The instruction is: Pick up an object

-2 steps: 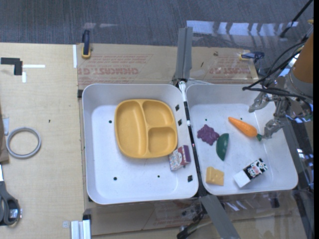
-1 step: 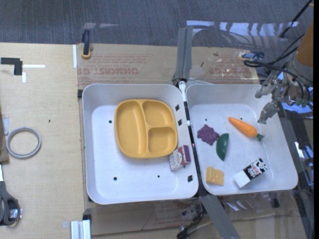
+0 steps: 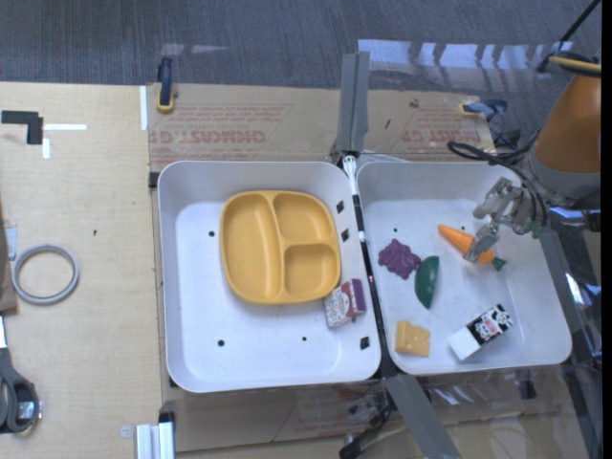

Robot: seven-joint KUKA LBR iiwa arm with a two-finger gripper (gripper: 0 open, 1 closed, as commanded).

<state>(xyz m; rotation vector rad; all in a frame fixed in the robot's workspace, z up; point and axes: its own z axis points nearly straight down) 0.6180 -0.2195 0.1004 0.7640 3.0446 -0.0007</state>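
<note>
My gripper (image 3: 486, 243) hangs over the right bin (image 3: 545, 352), at its back right. It sits right over the thick end of an orange toy carrot (image 3: 456, 237), whose green top (image 3: 498, 263) pokes out just past it. The gripper covers the carrot's right part, so I cannot tell whether it is touching. To the carrot's left lie a purple bunch of grapes (image 3: 399, 257) and a dark green vegetable (image 3: 427, 280). A yellow cheese wedge (image 3: 412, 338) and a black-and-white milk carton (image 3: 481, 333) rest near the bin's front wall.
The left bin (image 3: 191, 352) holds a yellow divided plate (image 3: 280, 247) and a small pink packet (image 3: 344, 304) by the divider. On the bench to the left lie a tape roll (image 3: 43, 273) and scissors (image 3: 14, 402).
</note>
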